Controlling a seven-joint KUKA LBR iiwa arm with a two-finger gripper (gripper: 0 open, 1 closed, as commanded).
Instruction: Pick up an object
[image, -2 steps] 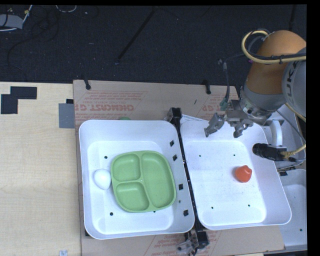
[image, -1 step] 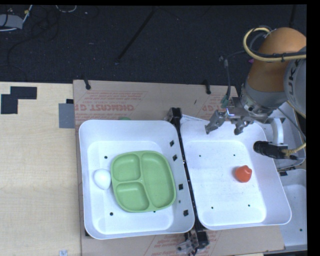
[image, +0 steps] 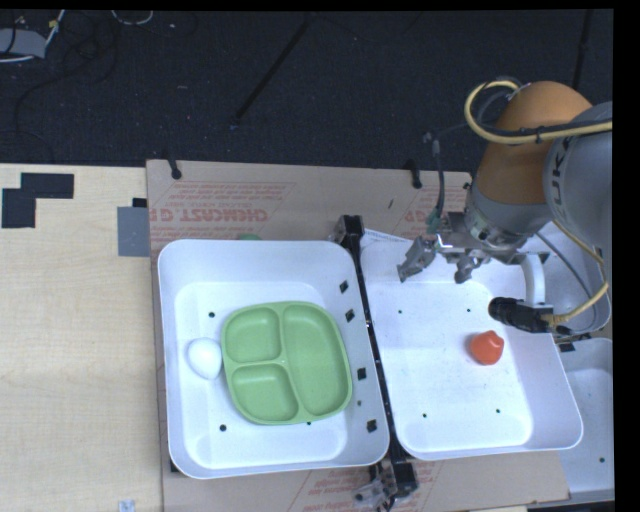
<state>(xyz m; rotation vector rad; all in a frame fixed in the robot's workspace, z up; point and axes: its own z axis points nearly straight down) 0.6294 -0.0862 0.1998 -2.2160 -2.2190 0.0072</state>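
The bench (image: 70, 340) bears two white bins (image: 190, 440) side by side.

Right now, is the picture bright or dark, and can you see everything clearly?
In the camera view the white bins are brightly lit, the floor above the bench is dark, and the gripper looks small and a bit blurry, while the green plate shows clearly.

- The arm (image: 560, 170) is cut off by the frame's right side, so its base is unseen.
- The end effector (image: 440, 258) hides part of the right bin's (image: 560, 400) upper rim.
- Print on the cardboard sheet (image: 260, 195) at upper centre is reversed and partly covered by the left bin (image: 175, 400).
- A dark clamp (image: 385, 485) at the bottom edge is too small to make out.
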